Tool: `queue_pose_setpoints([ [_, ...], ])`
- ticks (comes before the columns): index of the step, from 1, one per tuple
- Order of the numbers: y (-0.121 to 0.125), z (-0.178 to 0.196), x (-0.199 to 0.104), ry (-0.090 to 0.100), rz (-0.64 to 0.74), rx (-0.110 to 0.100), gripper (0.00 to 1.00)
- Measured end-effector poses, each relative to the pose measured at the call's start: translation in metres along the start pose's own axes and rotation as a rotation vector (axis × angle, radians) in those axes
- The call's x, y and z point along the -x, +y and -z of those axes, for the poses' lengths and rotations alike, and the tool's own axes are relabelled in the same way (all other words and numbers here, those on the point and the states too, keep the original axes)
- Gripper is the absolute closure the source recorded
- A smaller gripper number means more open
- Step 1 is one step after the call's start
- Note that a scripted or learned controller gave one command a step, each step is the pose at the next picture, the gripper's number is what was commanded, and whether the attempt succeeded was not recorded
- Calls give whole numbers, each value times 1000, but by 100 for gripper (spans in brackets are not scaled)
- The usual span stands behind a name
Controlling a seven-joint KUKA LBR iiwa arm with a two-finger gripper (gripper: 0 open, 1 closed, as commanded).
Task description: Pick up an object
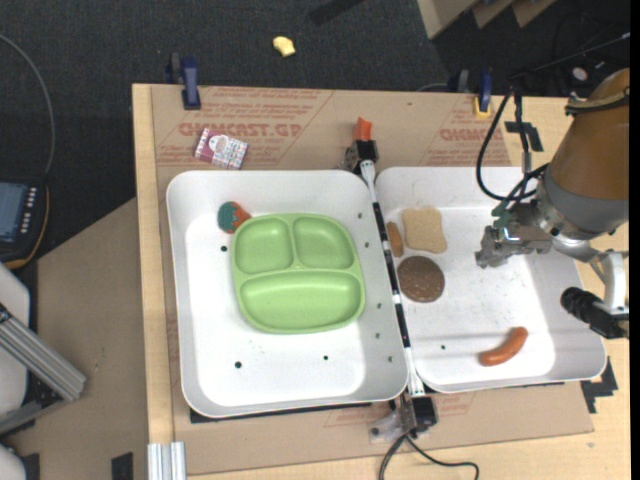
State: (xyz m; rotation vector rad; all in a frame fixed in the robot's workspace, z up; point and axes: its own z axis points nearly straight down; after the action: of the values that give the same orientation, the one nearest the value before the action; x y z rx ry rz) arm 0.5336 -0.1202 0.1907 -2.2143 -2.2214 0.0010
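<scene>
The gripper (497, 251) hangs over the right bin (560, 363); if its fingers are apart or together I cannot tell. Left of it lie a toast slice (424, 230) and brown patty (421, 278), a sausage (502, 347) nearer. A green divided plate (296, 272) fills the left bin (200, 298)

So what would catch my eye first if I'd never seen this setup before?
Probably the bright green divided plate, sitting in the middle of the left white bin. Next, the grey and orange robot arm coming in from the right, its gripper over the right bin. That bin holds toy food: a slice of bread, a brown patty and a sausage.
</scene>
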Motion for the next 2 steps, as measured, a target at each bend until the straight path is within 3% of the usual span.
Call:
queue_pose_setpoints([
  [1,-1,-2,53,-7,-7,6,100],
  [2,-46,-15,42,-2,-5,0,100],
])
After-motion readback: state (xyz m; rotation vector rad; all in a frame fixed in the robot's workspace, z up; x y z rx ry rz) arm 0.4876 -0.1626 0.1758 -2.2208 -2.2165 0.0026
